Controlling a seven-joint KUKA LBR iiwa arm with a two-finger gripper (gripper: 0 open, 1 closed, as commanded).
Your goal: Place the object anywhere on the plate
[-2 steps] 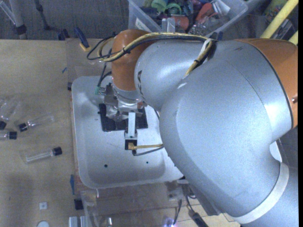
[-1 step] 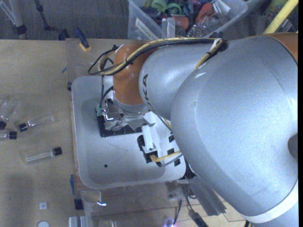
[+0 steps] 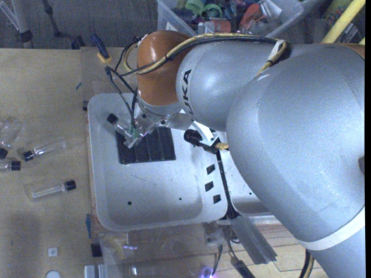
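Over the upper part of the left bin (image 3: pixel 151 204), the gripper (image 3: pixel 135 133) is hanging low above the top-left corner of a dark ribbed slab (image 3: pixel 156 147), which I am taking to be the plate, since nothing rounder is lying on the white floor. The grey arm (image 3: pixel 290 132) is reaching across from the right and covering much of the scene, and its orange band (image 3: pixel 159 68) is sitting directly above the wrist. Whether the gripper is standing wide or narrow I cannot tell: cables and small pale-green parts are crowding its tip, and nothing is plainly showing as held. A small black piece (image 3: pixel 111 119) is lying on the bin floor just beside the slab's upper-left corner, apart from it; this is possibly the object, though it is too small to name. If so, the placing is not done, and a pick and a short carry onto the slab are remaining. If instead something is being carried at the tip, the task is nearing its end, with only the release left. Off to the left, clear vials (image 3: pixel 49 188) with black caps are lying on the bench (image 3: pixel 40 86), well away from the work.
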